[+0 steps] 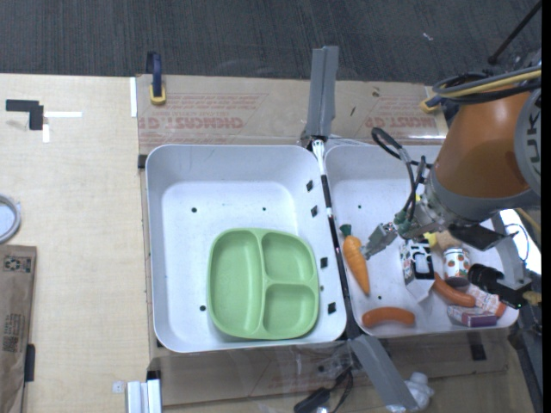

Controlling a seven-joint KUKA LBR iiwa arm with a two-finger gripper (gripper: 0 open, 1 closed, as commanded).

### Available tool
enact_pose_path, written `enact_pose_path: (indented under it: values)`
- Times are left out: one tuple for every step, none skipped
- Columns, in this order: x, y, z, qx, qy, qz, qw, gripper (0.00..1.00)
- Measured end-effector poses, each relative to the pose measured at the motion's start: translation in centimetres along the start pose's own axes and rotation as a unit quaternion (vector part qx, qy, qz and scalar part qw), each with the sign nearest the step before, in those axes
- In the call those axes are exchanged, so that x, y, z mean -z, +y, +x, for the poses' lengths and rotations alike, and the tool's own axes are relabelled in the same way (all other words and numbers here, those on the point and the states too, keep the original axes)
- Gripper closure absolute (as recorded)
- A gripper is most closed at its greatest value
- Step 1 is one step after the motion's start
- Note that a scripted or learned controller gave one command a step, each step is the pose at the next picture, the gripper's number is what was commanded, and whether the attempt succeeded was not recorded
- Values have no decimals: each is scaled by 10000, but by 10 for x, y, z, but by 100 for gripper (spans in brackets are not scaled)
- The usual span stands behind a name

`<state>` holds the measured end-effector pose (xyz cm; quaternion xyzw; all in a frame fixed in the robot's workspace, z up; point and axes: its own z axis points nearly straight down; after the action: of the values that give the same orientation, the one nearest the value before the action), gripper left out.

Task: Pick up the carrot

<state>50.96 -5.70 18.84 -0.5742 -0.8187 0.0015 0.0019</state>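
A robotics lab. A grey and orange robot arm (482, 153) reaches over two shallow white plastic bins (172, 231). A blue-handled clamp (155, 77) grips the pale wooden bench (69, 231).

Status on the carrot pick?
Gripper beside carrot, nothing between fingers. Carrot lies in right bin by the left wall. Sausage nearby, not blocking.

The green three-compartment plastic plate (263, 283) lies in the left shallow white bin (172, 231). In the right shallow white bin (357, 179), the orange carrot (355, 265) lies near the left wall, the hand (385, 237) just right of it.
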Motion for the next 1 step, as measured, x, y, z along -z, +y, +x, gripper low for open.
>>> enact_pose_path:
  values:
    - [-67,-11,-53,1113,-14,-42,9938,0]
